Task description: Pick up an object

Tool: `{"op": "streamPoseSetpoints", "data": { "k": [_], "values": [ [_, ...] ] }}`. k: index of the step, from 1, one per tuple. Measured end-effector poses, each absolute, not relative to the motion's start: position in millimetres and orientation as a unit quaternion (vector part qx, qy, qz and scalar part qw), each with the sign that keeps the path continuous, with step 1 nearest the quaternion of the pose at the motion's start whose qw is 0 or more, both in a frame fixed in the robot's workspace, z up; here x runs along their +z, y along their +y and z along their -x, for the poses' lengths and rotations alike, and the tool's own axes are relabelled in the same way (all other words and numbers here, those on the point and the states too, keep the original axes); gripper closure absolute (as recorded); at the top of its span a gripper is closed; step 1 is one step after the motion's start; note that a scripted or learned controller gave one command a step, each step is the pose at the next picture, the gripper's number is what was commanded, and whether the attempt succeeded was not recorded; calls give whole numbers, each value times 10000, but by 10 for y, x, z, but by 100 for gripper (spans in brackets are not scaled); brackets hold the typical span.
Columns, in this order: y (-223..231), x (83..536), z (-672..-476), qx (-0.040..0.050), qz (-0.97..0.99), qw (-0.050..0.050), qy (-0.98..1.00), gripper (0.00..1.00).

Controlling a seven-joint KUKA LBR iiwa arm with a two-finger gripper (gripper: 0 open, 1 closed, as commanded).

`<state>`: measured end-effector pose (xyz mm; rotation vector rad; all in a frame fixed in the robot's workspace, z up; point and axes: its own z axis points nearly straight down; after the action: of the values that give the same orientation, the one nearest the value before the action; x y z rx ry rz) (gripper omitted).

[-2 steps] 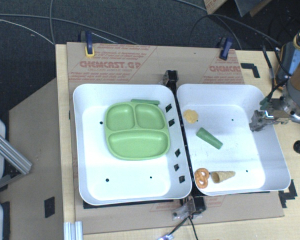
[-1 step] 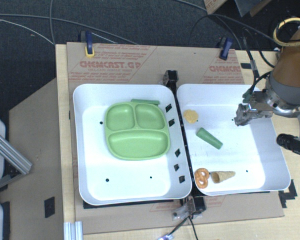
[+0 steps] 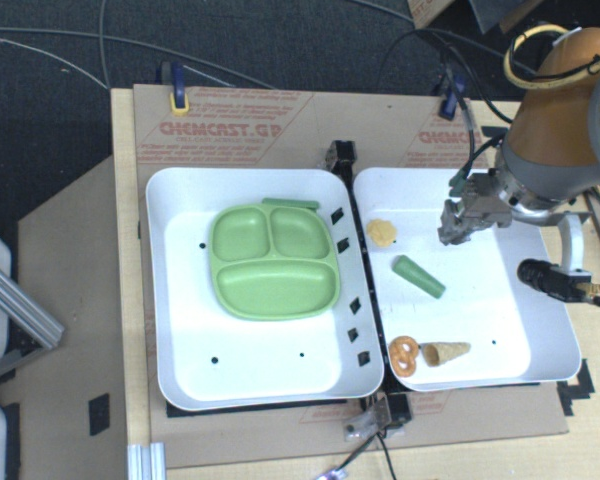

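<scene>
Two shallow white bins side by side on a brown surface (image 3: 280,118). In the left bin (image 3: 180,298): a green divided plate (image 3: 274,261), roughly centred, lying flat. In the right bin (image 3: 500,318): a small round tan cookie-like piece (image 3: 382,233) near the upper left corner, a green cylinder (image 3: 419,276) lying tilted just below and to the right of it, and along the near edge a pretzel (image 3: 404,355) just beside a tan cone (image 3: 446,351) lying on its side. Grey arm (image 3: 555,128) with orange band reaching in from the right; gripper (image 3: 460,223) hanging over the upper middle of the right bin, right of the cookie-like piece and above the cylinder (apart from both, nothing seen between the fingers). Fingers too dark and small to judge as spread or pressed together: cannot tell.
</scene>
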<state>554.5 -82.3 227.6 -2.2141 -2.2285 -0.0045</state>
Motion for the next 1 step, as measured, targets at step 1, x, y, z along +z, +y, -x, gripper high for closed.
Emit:
{"op": "streamPoseSetpoints", "data": {
  "k": [1],
  "values": [
    [-249,2357,-5764,-19,7045,-3,-7097,100]
  ]
}}
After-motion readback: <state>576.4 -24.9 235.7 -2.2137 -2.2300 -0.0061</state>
